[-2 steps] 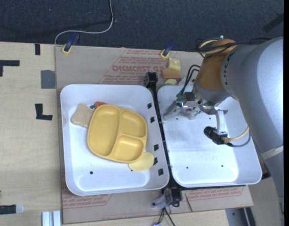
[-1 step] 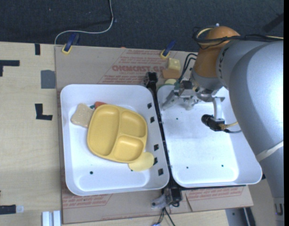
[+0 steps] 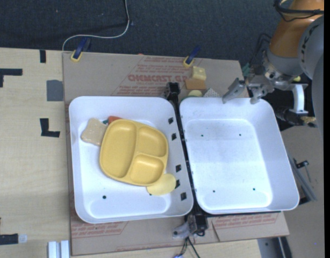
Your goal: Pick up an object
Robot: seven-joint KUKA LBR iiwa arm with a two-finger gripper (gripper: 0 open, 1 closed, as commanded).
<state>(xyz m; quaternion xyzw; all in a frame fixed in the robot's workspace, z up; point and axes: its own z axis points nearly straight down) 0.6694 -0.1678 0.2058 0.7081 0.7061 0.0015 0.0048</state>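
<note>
Hovering over the far right corner of the right bin (image 3: pixel 283 144), the gripper (image 3: pixel 242 92) is seen with its two fingers spread apart and nothing between them. Two shallow white bins are counted, side by side. In the left bin (image 3: pixel 79 160) four things are counted: one yellow divided plate (image 3: pixel 134 151) with three compartments, tilted across the middle; one tan bread-like slice (image 3: pixel 92 132) touching its left edge; one pale yellow piece (image 3: pixel 162 185) at its near right edge; one red-and-green item (image 3: pixel 112 119), mostly hidden behind the plate.
</note>
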